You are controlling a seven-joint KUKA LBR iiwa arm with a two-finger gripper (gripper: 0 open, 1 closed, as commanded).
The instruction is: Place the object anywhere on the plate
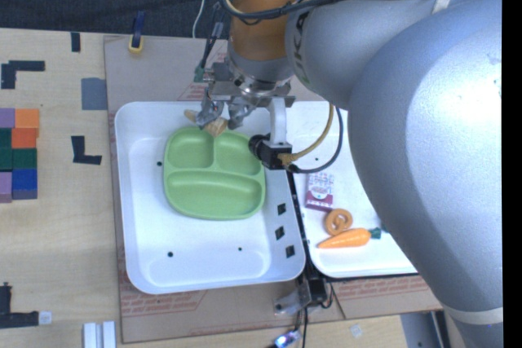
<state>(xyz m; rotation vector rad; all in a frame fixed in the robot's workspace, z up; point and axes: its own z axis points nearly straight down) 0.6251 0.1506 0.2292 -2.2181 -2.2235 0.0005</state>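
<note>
The gripper (215, 115) hangs over the far rim of the green plate (215, 175) in the left bin (143, 200), and a small tan object (214, 126) sits pinched between its fingertips, just above the plate's upper edge. That object lies directly under the gripper and only barely inside the rim, so the coming move seems to turn on carrying it a little nearer the camera, toward the plate's middle, before letting go. The plate has 3 compartments, all bare, and its long axis runs roughly left to right. The right bin (359, 261) holds a carrot (347, 238), a small ring-shaped pastry (338, 219) and a packet (320, 189), well apart from the plate. Coloured blocks (19, 152) lie at the far left; nothing blocks the drop
</note>
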